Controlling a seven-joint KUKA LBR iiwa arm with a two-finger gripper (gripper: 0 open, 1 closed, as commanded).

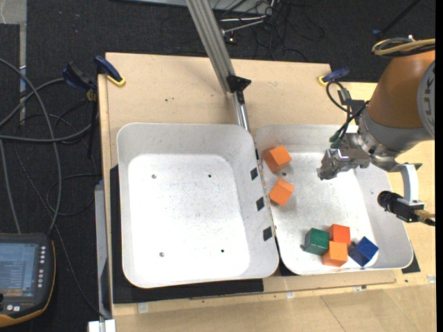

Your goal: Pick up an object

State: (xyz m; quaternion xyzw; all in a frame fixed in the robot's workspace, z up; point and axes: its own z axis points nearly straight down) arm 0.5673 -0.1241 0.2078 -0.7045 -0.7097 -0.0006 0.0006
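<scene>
I see the gripper (332,167) hanging over the upper middle of the right bin (387,185), reaching in from the arm (405,102) on the right. Whether its fingers are spread or pressed together I cannot tell; the tool is small and dark from this height. I see nothing held between them.

Candidate objects, all in the right bin:
- An orange block (277,158) near the bin's upper left, close to the wall shared with the left bin (138,144).
- A second orange block (281,192) just below it, tilted, also near that wall.
- A cluster at the lower edge: a green block (318,241), an orange-red block (340,233), an orange block below it (336,253) and a blue block (363,251), packed so that neighbours appear to touch.

The gripper stands to the right of the two upper orange blocks, apart from both, and well apart from the lower cluster.

My judgement on progress: nothing is lifted, every block rests on the bin floor, and the pick is not yet made. What is left is choosing a block, descending, closing on it and raising it. The two upper orange blocks look the nearest candidates, and stand free of neighbours.

Writing: a few dark letters show on the arm's grey casing at the right border, cut off and unreadable. The handheld pendant (21,275) at lower left has a lit screen, too small to read.
</scene>
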